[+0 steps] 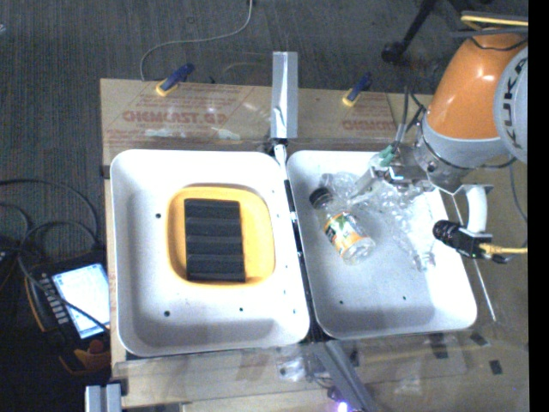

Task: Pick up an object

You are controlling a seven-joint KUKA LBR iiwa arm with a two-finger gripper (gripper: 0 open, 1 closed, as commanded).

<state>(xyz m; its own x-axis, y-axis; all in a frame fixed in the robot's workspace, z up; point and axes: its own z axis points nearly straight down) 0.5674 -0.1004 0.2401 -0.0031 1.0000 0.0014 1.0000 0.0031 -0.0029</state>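
Gripper (396, 172) sits low over right bin (446, 303); can't tell its state from here. I read it as lined up on the clear plastic bottle (360, 189) lying beside the can (346, 234).

A dark grey carpet (103, 24) covers the floor around the tabletop (197, 114), which is a brown board with faded red lettering. Far to the left of the jaws, a blue and yellow clamp (174, 77) grips the board's back edge; a second clamp (358, 88) sits just behind the jaws. Between them an upright metal post (284, 93) rises from the back edge. A thin cable (206, 33) loops over the carpet behind the board. Black cords (43, 204) trail along the floor at far left, beside a handheld control pad with a lit screen (73, 294). The black legs of a stand (429, 11) spread across the carpet behind the jaws. Light is even and soft.
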